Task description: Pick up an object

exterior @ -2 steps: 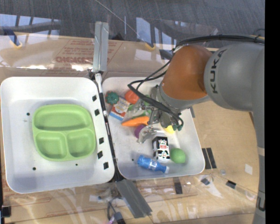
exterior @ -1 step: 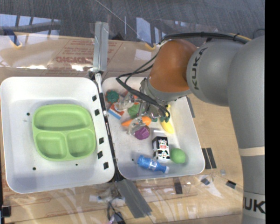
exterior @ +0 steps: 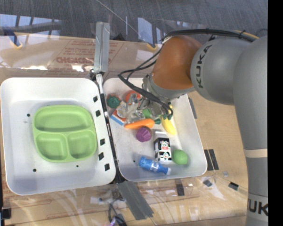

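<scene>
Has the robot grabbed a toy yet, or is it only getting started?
Done: the arm has reached over the right bin, and the gripper is low among the toys at its far end, by the carrot and banana. In hand: nothing I can see; the wrist hides it. Left: lifting a toy. The purple ball, blue bottle and green ball lie untouched.

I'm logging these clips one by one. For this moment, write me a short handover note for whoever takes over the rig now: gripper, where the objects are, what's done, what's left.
Gripper: low in the right bin, among the toys at its far end; finger state cannot be told, and nothing is visibly held.
Objects in the right bin: orange carrot, purple ball, yellow banana, cow-print box, green ball, blue bottle, small green toy.
Left bin: holds a green divided tray.
Done: arm is down at the pile.
Left: secure one object and lift it.
</scene>
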Controlling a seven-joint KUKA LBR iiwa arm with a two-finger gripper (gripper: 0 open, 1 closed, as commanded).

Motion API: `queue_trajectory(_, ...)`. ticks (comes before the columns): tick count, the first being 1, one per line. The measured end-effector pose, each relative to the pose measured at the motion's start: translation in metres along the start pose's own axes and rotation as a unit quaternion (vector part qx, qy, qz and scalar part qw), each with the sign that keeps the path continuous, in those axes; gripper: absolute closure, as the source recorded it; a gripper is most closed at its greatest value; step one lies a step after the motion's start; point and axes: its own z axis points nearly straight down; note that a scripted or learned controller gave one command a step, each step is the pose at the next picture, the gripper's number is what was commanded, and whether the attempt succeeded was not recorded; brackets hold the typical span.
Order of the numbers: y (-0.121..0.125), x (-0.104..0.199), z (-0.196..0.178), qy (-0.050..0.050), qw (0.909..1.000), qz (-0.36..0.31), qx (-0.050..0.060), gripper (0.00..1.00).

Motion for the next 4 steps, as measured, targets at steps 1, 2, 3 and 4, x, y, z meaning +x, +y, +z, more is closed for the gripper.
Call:
queue_trajectory(1,0.000,0.000,0.000,0.001,1.0000,0.000,0.000,0.00)
queue_trajectory(2,0.003,-0.008,0.013,0.011,0.9993,0.035,-0.001,0.00)
queue_trajectory(3,-0.022,0.117,0.007,0.002,0.9999,-0.011,0.001,0.00)
queue_trajectory(4,-0.009,0.098,0.010,0.006,0.9996,-0.028,0.000,0.00)
